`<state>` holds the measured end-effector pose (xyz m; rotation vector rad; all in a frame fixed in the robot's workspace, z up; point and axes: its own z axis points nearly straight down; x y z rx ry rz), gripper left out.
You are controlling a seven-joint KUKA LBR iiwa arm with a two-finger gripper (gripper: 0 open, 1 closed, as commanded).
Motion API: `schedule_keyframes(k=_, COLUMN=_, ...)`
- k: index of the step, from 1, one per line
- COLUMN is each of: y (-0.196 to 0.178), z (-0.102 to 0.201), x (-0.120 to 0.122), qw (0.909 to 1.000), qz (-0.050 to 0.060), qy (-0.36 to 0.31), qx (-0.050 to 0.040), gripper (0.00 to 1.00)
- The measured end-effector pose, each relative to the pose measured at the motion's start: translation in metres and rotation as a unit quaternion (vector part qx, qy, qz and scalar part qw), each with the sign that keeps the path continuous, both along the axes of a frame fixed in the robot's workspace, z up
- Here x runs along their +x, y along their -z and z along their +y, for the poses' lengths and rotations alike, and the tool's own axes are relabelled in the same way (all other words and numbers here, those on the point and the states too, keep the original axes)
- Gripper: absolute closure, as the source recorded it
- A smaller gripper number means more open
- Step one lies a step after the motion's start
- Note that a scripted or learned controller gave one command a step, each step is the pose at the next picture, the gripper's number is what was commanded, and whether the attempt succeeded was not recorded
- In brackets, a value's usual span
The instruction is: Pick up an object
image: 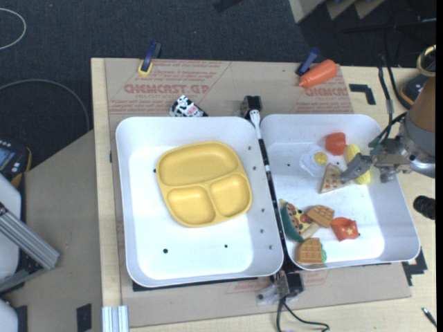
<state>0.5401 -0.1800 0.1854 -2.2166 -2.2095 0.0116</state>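
My gripper (354, 169) reaches in from the right over the right bin (394, 213), low among the toy food at its upper middle. Its tip lies beside a triangular waffle-patterned wedge (331, 180) and against a small yellow piece (363, 177). Just above are a red block (336, 142), another yellow piece (354, 151) and a small yellow round item (320, 158) on a clear wrapper. Nearer the front of the bin lie a pizza slice (293, 220), a brown cracker (320, 215), a red piece (345, 229) and a square waffle (310, 252).
The left bin (138, 220) holds a yellow divided plate (203, 182). On the bench behind the bins sit a black-and-white toy (187, 107), an orange clamp (318, 73) and a blue-and-yellow clamp (147, 59). A black divider bracket (252, 105) stands between the bins.
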Motion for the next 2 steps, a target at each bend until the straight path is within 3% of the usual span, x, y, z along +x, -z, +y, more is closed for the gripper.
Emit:
schedule_keyframes(k=1, y=-0.007, z=0.0, x=0.003, qw=1.0, qz=-0.007, qy=-0.002, qx=-0.0016, gripper=0.0)
schedule_keyframes(k=2, y=0.044, z=-0.001, x=-0.007, qw=1.0, qz=-0.003, qy=-0.001, qx=-0.0002, gripper=0.0)
